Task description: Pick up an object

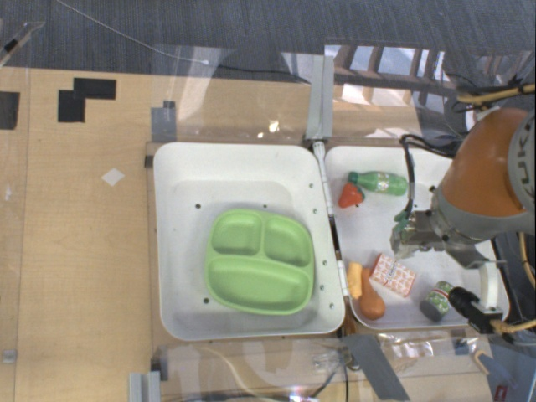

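— Apparently mid-approach: gripper [407,243] low in right bin [337,198], just above red-and-white carton [394,275].
— Jaws?
— Impossible to tell, hidden under wrist.
— Next?
— Probably straight descent onto carton, clear of orange piece [369,302]. Arm [490,174] reaching from right, wrist pointing down.

arm [494,170] cut off at right edge

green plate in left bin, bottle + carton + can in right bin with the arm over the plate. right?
Not quite. The camera view shows the arm over the right bin, its gripper just above the carton, not over the plate. The rest holds: plate in the left bin, bottle and can in the right.
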